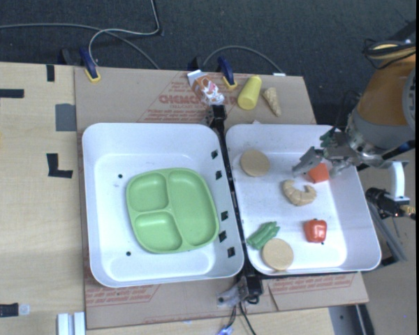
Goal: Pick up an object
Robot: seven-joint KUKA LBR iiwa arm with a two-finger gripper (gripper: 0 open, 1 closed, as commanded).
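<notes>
Beside the croissant (299, 192), red pepper (315, 230), green beans (262, 234).

Left bin (98, 187): divided plate (172, 210) at centre. Right bin (356, 246): round cookie (255, 163) far left; croissant (299, 192) mid; pepper (315, 230) near right; bean pods (263, 234) and second cookie (278, 254) near left. Behind bins, on tabletop (28, 208): bottle (249, 93), cone (272, 101), carton (205, 87).
</notes>
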